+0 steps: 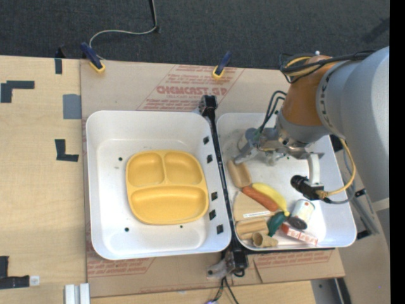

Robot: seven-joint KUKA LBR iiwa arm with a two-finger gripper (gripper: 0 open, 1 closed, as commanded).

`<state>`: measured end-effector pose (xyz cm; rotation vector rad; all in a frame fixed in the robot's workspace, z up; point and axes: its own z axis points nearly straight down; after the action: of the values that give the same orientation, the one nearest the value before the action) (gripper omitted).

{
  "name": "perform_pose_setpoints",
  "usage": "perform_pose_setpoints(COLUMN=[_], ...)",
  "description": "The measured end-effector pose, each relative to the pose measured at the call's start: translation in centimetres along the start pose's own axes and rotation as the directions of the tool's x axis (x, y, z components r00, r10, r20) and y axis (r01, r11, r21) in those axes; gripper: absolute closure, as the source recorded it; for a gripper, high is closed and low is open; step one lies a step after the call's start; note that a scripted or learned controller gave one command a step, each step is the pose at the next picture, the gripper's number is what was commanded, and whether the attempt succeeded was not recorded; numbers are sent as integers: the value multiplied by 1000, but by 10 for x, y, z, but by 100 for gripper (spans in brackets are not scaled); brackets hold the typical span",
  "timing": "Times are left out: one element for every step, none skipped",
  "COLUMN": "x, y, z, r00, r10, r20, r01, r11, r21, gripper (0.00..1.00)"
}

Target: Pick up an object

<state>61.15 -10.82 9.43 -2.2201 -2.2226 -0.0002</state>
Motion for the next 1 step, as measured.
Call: perform_pose_setpoints(x=[12], y=[40], z=[9], r00=[1000], r10=[-1], r20=[0], r01=[1], r11=[1000], r21=[-3], gripper=[0])
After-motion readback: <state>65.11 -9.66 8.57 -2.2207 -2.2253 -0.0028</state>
